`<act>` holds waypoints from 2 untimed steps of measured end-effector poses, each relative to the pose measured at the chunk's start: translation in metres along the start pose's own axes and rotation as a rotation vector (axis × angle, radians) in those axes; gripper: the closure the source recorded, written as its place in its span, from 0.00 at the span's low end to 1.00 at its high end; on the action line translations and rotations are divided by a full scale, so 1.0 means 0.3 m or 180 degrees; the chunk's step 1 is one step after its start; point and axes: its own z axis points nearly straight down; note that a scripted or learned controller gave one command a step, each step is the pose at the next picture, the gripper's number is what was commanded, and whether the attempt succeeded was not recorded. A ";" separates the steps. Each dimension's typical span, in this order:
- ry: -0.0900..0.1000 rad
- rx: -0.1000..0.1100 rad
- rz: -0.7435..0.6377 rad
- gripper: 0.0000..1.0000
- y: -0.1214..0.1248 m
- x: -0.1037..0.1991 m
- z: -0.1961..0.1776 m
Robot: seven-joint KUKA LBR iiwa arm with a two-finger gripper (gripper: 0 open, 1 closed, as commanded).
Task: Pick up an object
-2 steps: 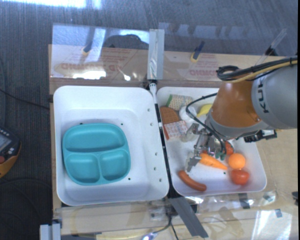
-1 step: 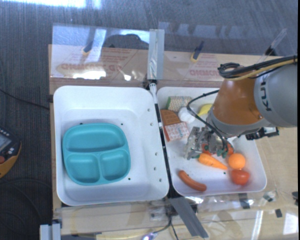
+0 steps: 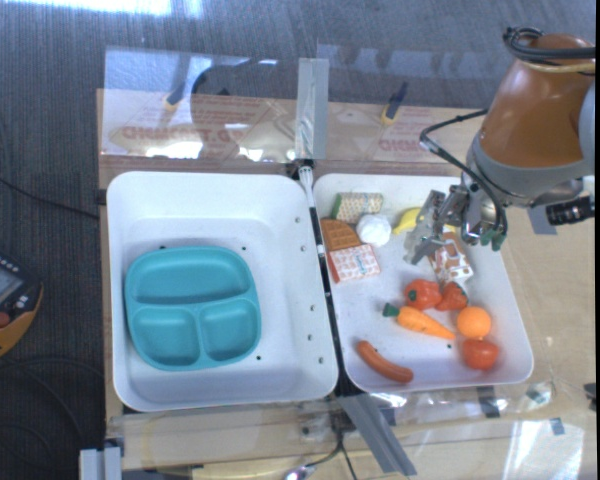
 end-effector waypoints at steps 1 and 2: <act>-0.0002 0.0002 0.0680 1.00 0.019 -0.179 -0.176; 0.0011 0.0001 0.0369 1.00 0.021 0.002 0.166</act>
